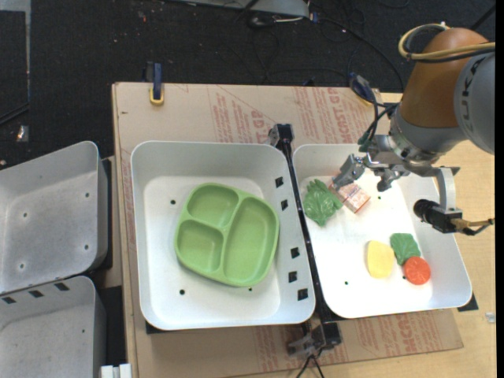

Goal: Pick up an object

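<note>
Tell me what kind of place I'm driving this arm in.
Most likely a robotics lab test bench, not a home or kitchen: two white bins clamped onto a cardboard-covered bench, toy food such as a green divided plate inside them, and loose cables on the dark floor.

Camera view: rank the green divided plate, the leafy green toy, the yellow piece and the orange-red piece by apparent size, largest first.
1. Green divided plate, by far.
2. Leafy green toy.
3. Yellow piece.
4. Orange-red piece, smallest.
The leafy toy and yellow piece look close; that order is unsure.
</note>
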{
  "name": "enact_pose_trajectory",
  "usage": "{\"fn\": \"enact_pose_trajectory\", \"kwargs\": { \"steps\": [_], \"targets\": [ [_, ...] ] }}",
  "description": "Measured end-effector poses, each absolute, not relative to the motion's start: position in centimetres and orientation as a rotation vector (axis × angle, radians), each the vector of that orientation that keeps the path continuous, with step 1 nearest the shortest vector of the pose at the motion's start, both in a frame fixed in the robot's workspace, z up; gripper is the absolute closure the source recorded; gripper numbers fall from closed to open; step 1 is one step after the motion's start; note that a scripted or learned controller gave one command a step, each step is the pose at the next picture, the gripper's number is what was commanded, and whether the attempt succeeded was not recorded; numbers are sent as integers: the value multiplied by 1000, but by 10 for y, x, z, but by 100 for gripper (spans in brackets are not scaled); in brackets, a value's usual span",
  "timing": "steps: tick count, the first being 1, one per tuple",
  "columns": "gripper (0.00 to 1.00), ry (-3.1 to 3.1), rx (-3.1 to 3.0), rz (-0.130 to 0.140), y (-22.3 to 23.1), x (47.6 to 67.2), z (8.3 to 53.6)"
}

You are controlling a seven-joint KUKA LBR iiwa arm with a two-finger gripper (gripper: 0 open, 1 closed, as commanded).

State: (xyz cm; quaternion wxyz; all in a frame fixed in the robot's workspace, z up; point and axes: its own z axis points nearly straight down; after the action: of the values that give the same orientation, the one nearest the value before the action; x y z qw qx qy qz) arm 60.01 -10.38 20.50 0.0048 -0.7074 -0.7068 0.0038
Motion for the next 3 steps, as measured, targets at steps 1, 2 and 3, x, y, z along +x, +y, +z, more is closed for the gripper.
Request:
{"fn": "enact_pose_trajectory", "kwargs": {
  "steps": [1, 2, 3],
  "targets": [
    [0, -2222, -2220, 0, -104, 603, 212],
    [0, -2218, -2219, 5, -100, 598, 149],
    [0, -2217, -2220, 5, -99, 597, 95]
  ]
}}
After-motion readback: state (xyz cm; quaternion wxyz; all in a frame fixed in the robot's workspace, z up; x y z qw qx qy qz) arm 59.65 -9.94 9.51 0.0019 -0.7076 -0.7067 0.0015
